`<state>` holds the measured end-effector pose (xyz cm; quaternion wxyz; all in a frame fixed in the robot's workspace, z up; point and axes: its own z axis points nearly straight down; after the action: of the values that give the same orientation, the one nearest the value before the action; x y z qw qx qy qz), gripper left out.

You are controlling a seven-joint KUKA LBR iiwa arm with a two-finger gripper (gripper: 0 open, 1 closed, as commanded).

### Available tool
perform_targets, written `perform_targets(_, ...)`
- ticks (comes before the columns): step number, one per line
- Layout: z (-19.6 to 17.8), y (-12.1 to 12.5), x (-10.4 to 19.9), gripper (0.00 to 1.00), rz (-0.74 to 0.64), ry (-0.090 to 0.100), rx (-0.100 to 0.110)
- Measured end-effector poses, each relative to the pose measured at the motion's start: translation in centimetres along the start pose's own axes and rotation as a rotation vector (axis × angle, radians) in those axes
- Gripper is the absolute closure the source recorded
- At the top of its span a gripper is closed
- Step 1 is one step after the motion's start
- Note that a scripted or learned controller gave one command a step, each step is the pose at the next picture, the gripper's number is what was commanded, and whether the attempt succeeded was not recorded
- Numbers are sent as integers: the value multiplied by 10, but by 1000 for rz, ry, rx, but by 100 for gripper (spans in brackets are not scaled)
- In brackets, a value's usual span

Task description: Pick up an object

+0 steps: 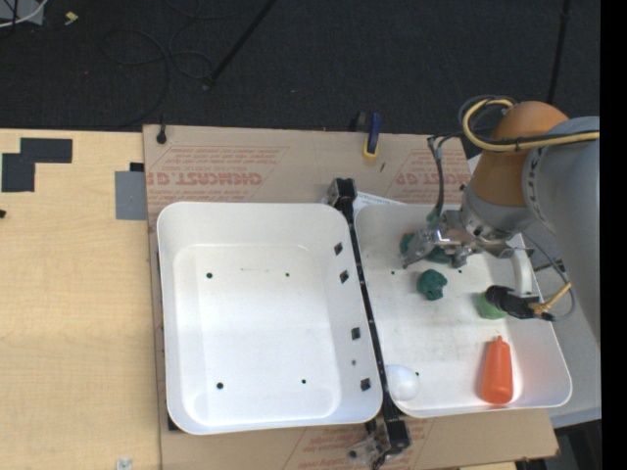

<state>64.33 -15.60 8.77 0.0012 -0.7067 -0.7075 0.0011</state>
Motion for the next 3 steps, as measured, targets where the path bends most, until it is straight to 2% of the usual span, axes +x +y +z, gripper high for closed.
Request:
perform_targets(1, -8, -4, -1, 100, -1, 5, 23)
perform_targets(2, -15, 0, 23, 100, 0, 1, 1)
perform_targets(3, -11, 0, 34, 100, 0, 0, 2)
